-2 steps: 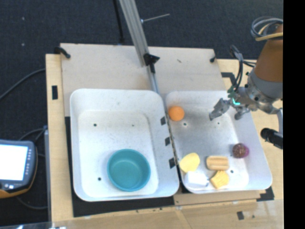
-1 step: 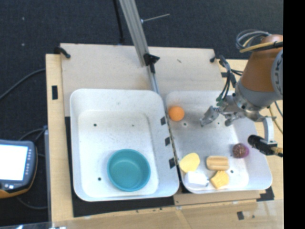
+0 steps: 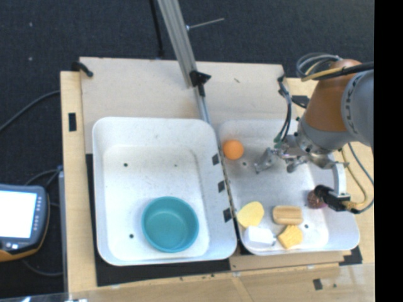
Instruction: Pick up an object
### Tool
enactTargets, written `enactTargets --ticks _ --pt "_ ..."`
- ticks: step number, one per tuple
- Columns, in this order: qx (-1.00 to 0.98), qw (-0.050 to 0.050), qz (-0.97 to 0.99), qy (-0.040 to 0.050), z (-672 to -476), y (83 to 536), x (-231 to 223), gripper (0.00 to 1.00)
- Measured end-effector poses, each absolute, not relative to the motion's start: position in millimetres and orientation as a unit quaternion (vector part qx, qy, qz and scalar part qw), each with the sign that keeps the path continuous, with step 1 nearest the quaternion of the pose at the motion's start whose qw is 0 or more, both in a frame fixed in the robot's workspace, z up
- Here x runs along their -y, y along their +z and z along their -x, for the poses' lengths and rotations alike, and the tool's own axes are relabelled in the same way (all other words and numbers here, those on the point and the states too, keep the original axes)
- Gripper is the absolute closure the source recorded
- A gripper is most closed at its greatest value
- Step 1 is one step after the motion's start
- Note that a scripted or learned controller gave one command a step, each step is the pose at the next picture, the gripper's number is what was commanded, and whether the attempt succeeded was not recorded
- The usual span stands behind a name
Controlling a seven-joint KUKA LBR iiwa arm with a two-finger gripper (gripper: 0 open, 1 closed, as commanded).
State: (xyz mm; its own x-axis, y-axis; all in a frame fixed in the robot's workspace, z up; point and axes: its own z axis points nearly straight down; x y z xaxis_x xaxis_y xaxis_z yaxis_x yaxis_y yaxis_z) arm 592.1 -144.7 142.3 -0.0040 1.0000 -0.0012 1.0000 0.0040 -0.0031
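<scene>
The arm is reaching over the right bin (image 3: 327, 231) and positioning the gripper (image 3: 269, 161) above the bin's bare upper floor. The fingers are standing slightly apart with nothing between them, so no object is being held. In judgement, the approach step is in hand and the grasp is not yet made.

The orange ball (image 3: 233, 150) is lying in the right bin at its upper left corner, near the gripper and on the side away from the arm. It is the closest candidate for picking. The next move probably calls for shifting the gripper toward the ball, centring the fingers on either side of it, descending, and closing. A round object beside the bin wall may roll or leave little finger room.

Along the right bin's lower edge, a yellow rounded piece (image 3: 250, 214), a white block (image 3: 259, 236), a tan block (image 3: 287, 215) and a yellow-orange wedge (image 3: 291, 237) are lying close together. A dark red object (image 3: 314, 198) is lying nearer the arm side.

The left bin (image 3: 113, 137), beside the right bin, is containing a teal bowl (image 3: 169, 224), upright.
</scene>
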Motion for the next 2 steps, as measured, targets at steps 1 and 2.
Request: enactTargets --ticks 1,2 --pt "0.707 0.000 0.707 0.0014 -591.6 99 146 0.00" --pt "0.706 -0.002 0.708 -0.0007 -593.1 112 147 1.00"
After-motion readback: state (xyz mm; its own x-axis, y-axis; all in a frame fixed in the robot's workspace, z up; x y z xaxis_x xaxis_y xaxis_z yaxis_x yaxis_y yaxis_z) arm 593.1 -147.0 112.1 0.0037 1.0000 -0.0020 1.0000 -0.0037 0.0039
